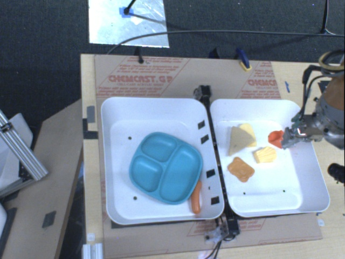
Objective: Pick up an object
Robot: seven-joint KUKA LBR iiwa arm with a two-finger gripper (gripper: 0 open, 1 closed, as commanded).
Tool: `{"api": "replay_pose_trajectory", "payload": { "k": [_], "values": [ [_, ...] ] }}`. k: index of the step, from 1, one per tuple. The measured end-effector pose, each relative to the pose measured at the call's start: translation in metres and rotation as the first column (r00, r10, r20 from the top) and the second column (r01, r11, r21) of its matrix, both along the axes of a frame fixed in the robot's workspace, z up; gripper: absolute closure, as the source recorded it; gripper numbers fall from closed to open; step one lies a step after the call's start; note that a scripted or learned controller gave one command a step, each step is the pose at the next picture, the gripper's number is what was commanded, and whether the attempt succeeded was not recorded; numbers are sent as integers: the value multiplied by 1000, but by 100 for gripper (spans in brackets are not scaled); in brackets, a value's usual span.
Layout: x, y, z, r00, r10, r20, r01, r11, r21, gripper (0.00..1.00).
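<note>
Red toy piece (275, 138) sits near the right bin's (269, 201) far right side, touching the gripper (288, 138), which appears to be down at it; whether it pinches I cannot tell. Nothing looks lifted, so the pick remains undone.

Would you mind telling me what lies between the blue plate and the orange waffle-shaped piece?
In the camera view, the small orange carrot-like piece and the bins' adjoining walls lie between the blue plate and the orange waffle-shaped piece.
</note>
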State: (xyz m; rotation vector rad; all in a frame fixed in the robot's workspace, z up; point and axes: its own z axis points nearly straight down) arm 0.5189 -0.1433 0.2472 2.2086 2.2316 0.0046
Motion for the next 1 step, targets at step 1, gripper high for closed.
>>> {"api": "replay_pose_trajectory", "payload": {
  "k": [1],
  "values": [
    [-1, 49, -9, 1000, 0, -2, 0, 1000, 0, 100]
  ]
}}
